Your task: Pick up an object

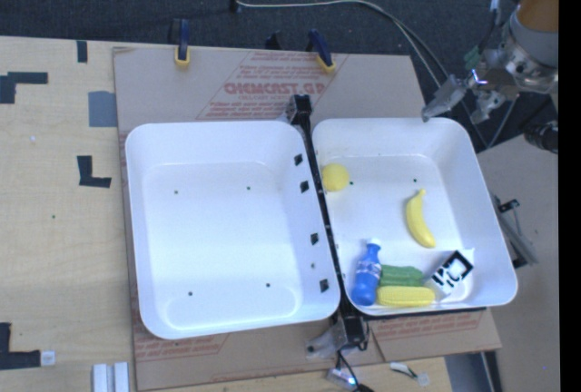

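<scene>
We are seeing the objects lying in the right bin (454, 138): a yellow banana (418, 219) right of centre, a small yellow ball (335, 178) by the left wall, and along the near edge a blue bottle (367, 273), a green piece (401, 274), a yellow piece (405, 296) and a black-and-white block (451, 270). The left bin (145, 154) is sitting just beside it on the worktop (45, 200). Our gripper (451, 93) is hovering past the right bin's far right corner, gripping nothing; whether the fingers are open we cannot tell.
</scene>
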{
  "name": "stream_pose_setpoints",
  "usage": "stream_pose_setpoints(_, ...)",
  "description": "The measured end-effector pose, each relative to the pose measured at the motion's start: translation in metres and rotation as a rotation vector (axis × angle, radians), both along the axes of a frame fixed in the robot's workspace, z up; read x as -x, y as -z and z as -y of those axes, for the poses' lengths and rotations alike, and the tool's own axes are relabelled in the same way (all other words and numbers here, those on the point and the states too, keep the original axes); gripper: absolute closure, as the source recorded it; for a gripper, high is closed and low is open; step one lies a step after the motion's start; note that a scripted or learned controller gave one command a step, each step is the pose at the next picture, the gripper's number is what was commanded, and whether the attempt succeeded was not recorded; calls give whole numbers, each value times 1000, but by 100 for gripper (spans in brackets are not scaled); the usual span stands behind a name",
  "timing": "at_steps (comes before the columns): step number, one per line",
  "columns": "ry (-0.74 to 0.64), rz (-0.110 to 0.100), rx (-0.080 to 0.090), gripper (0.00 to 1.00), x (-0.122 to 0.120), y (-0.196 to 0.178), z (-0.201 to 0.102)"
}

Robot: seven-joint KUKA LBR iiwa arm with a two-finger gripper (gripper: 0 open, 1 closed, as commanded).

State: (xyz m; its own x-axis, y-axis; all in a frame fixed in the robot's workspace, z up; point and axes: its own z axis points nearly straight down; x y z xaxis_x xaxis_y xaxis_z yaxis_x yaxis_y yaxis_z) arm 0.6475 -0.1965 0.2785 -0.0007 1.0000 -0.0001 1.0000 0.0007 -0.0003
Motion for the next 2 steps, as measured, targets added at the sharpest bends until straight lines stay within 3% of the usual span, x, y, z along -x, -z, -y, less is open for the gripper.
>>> stream_pose_setpoints(1, 1, -6, -1, 0, 38, 198, 2)
stream_pose_setpoints(2, 1, 2, 0, 0, 93, 192, -10)
